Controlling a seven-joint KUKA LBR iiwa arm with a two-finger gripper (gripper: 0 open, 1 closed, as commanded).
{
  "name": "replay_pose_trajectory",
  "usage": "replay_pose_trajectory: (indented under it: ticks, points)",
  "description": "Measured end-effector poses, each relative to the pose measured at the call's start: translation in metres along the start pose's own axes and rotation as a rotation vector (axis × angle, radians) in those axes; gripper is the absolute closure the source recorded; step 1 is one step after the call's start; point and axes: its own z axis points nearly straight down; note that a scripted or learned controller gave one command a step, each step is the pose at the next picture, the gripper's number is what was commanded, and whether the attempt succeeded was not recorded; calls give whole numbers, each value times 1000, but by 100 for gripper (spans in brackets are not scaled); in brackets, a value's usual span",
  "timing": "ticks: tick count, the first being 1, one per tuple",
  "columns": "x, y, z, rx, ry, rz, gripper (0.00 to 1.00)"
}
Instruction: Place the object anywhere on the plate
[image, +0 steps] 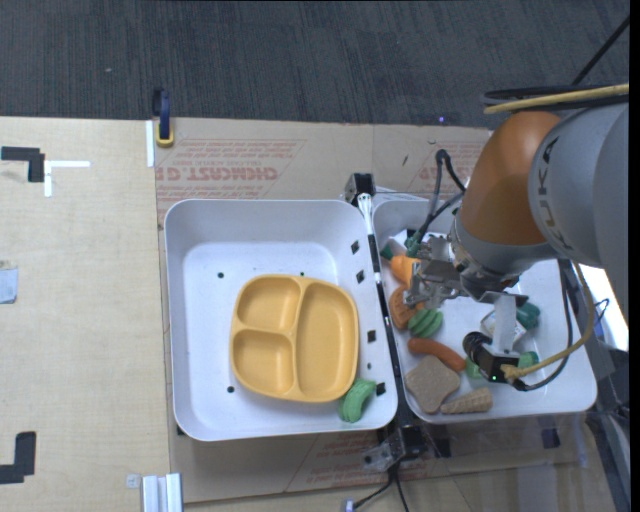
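The yellow plate (295, 337), split into three compartments, lies in the left white bin (190, 300) with nothing on it. My gripper (428, 282) hangs low over the left part of the right bin (575, 395), among toy foods. Just below it lie an orange piece (401, 309) and a green ribbed piece (427, 322). Another orange piece (401, 267) sits at its upper left. The wrist hides what is directly under the gripper.
A green pod-like toy (358, 399) lies in the left bin by the plate's lower right corner. The right bin also holds a red-orange sausage shape (437, 350), a bread slice (430, 383), a wafer (468, 402) and teal pieces (527, 316). The arm's body covers the bin's upper right.
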Motion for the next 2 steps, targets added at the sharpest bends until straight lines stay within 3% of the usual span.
replay_pose_trajectory:
  ticks: [1,2]
  points:
    - [0,0,0,0,0,0,0]
    - [-1,1,-8,0,-2,-3,100]
